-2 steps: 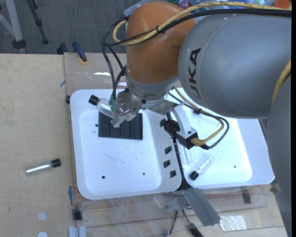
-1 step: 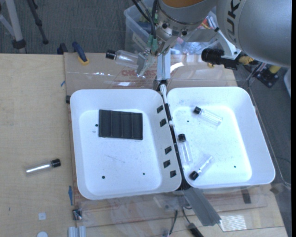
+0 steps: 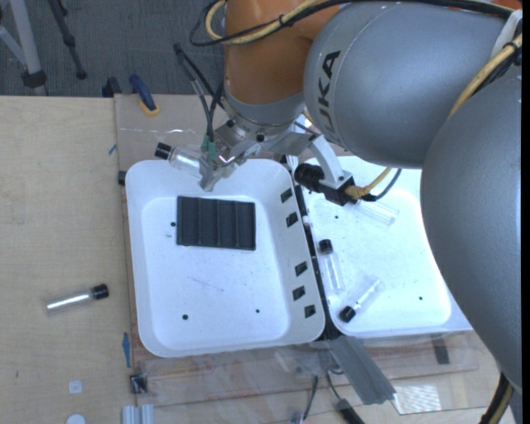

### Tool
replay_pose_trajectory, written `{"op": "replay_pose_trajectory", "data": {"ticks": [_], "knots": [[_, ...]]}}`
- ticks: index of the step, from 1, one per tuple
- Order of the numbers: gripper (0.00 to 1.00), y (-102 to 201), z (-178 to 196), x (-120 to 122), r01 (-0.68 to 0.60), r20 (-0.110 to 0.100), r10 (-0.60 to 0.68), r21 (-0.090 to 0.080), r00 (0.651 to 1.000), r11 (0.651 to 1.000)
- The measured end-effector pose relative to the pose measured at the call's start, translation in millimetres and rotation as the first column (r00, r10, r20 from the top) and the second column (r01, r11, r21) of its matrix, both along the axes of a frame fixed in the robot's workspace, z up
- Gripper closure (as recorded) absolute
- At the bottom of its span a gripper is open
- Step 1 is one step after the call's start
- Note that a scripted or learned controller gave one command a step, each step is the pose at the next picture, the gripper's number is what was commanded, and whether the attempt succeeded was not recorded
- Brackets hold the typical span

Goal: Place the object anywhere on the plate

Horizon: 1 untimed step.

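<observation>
Arm [image 3: 397, 91]: big rounded grey metallic housings, smooth, glossy highlights. Dark "KUKA" lettering partly visible on the housing near the wrist. Orange band [image 3: 261, 50] above the wrist, wide, cylindrical. Black and yellow cables [image 3: 248, 25] loop across the orange section; another yellow cable runs along the far grey link. Wrist fittings below are silver-grey, with small green detail.

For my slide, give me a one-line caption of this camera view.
Grey KUKA arm's gripper hovers at the left white bin's far edge, above a black ribbed rectangular plate.
</observation>
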<state>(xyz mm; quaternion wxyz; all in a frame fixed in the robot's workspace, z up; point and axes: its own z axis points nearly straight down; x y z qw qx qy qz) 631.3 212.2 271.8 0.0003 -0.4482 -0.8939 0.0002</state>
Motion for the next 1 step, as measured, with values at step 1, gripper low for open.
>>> {"op": "replay_pose_trajectory", "data": {"ticks": [1], "knots": [[1.0,4.6,-28.9,3.9,-0.606,0.001,0.606,0.001,0.796,0.796]]}}
